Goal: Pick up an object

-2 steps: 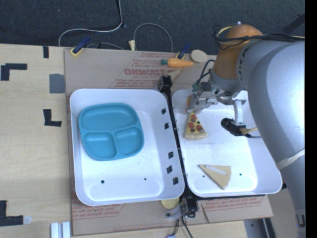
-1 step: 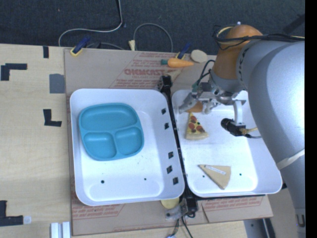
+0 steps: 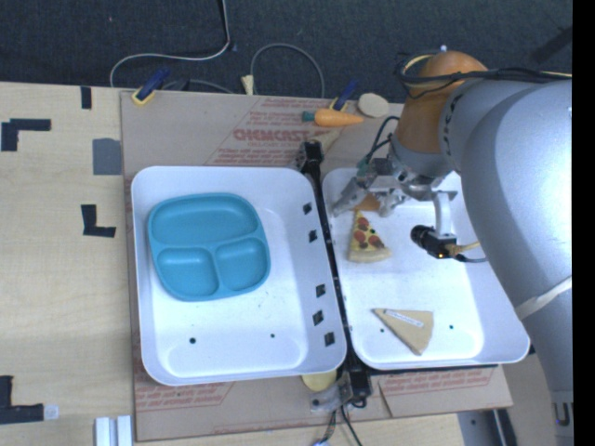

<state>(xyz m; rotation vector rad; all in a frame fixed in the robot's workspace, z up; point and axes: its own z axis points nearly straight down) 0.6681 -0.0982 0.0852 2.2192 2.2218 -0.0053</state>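
Camera view, looking down at a slant: a pizza slice (image 3: 368,239) lies flat in the upper left part of the right bin (image 3: 465,295), near the divider between the two bins. Just above it hangs the gripper (image 3: 370,196), its metal fingers (image 3: 346,196) spread apart over the bin floor with nothing between them; the tips are close to the slice's top edge, though contact cannot be judged from this angle. A tan wedge (image 3: 407,327) lies lower in the same bin, well apart from the slice, near the front wall. The grey arm (image 3: 521,175) comes in from the right, its orange band (image 3: 429,100) above the wrist. In the left bin (image 3: 186,342) sits a blue divided tray (image 3: 209,245). Beyond the bins, on the cardboard (image 3: 260,133), lie an orange carrot-like toy (image 3: 337,117) and a small beige thing (image 3: 373,104) just beside it.
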